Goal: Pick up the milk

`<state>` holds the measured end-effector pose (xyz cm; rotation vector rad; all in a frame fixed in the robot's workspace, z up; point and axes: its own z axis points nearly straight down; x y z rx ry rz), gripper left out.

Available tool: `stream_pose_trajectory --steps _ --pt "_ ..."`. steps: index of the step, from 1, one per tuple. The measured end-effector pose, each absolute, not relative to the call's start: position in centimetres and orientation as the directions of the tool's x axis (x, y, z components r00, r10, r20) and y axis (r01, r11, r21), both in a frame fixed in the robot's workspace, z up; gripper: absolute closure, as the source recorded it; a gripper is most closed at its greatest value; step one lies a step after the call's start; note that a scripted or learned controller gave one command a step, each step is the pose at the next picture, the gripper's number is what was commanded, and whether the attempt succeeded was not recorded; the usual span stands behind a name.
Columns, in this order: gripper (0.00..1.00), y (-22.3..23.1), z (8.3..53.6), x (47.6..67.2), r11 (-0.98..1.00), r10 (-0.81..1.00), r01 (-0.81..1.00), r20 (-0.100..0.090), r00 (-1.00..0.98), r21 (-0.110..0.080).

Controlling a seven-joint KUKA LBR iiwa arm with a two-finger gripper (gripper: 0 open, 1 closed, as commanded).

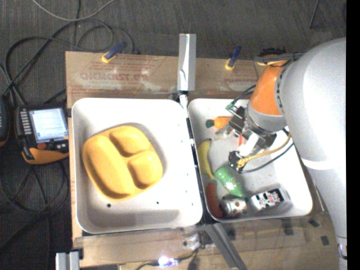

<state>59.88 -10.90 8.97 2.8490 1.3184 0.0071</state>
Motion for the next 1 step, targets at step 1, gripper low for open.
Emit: stream_pose_trajectory --steps 1 --pt "1.0 -10.89 9.91 60.02 -0.647 0.763 0.763 0.006 0.647 0.007"
